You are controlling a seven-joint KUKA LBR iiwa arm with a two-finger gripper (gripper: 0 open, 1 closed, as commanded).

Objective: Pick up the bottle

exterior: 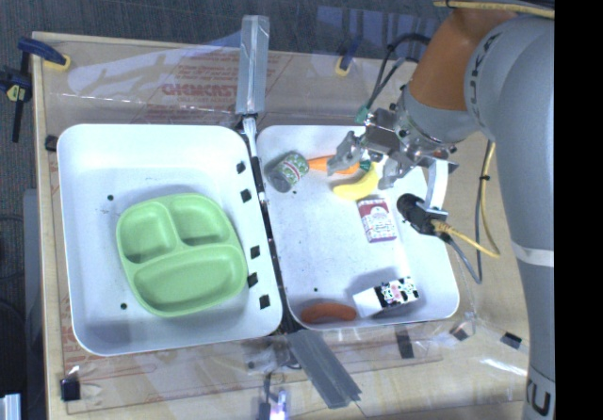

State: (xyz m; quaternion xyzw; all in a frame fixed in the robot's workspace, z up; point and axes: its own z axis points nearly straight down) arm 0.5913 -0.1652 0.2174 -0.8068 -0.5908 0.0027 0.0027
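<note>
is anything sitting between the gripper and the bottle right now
Nothing visible does. The gripper hangs over the yellow banana-like item near the right bin's back, and the bottle lies flat just in front of it, its top side uncovered.

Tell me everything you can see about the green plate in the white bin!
The green plate is a light green tray, plastic by its look, with rounded corners and three compartments: two smaller ones at the far side and one wide one nearer the camera. Nothing lies in the compartments. It rests flat, turned slightly askew, on the floor of the left bin, roughly in the middle and a little toward the near side. It touches the bin's floor and nothing else.
</note>
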